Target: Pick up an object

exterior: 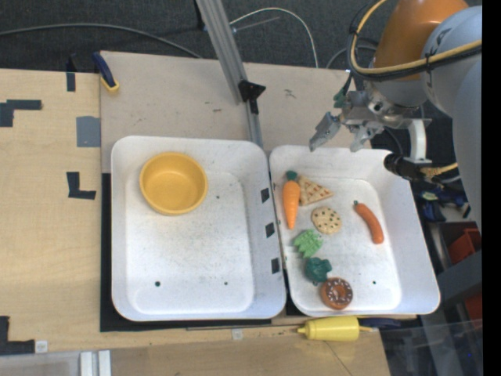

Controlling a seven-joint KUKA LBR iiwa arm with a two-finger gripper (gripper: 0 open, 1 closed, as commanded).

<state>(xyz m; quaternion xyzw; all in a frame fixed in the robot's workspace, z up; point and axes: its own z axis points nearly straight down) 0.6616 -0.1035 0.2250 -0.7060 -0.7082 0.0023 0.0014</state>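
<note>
Two white bins (235, 151) sit side by side; our gripper (342, 135) hangs with fingers apart and nothing between them above the right bin's far rim, poised, we judge, over the carrot (290, 202) and sausage (369, 222) below.

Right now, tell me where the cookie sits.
The cookie lies in the right bin, near its middle, just below the waffle piece, between the carrot on its left and the sausage on its right.
</note>
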